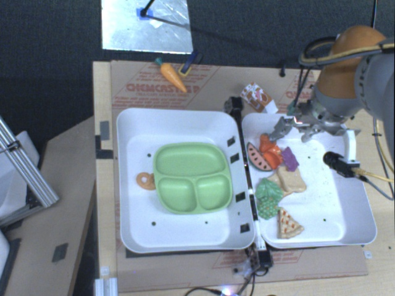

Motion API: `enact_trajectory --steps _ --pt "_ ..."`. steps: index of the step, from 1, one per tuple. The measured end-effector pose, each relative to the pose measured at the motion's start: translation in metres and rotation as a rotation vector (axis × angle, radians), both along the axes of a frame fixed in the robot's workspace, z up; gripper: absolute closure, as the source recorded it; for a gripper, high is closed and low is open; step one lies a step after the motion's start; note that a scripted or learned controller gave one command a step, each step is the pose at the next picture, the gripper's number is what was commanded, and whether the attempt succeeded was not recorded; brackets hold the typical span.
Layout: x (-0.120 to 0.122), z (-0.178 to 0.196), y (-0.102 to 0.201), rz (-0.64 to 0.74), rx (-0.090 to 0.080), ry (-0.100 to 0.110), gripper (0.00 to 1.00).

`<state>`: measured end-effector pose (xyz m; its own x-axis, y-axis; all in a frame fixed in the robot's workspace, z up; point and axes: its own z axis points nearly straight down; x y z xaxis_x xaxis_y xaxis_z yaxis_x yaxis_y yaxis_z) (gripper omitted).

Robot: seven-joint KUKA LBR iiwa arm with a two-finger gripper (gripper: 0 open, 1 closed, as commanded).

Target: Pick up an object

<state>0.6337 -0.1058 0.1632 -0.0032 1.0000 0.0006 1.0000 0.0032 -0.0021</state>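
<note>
Looking down from the camera view, we see the gripper (285, 128) low over the back left part of the right bin (352, 217). We cannot tell whether it is open or closed, and nothing is visibly held. Just beneath and in front of it lies a cluster of toy food: a red piece (270, 147) closest to the tip, a watermelon slice (260, 157) to its left, a purple piece (289, 159) to its right.

Further forward in that bin we find a tan bread piece (291, 180), a green leafy piece (268, 197) and a pizza slice (287, 223).

The left bin (133, 165) holds a green divided plate (192, 177) with a small pretzel (145, 180) just beside its left edge.

Behind the bins, on the cardboard, rest a toy carrot (172, 76) and a small packet (257, 97).
</note>
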Motion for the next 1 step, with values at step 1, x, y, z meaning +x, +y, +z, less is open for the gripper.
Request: enact_trajectory --steps 1 --pt "-0.0016 -0.0418 0.0015 -0.002 0.0 0.0 0.0"
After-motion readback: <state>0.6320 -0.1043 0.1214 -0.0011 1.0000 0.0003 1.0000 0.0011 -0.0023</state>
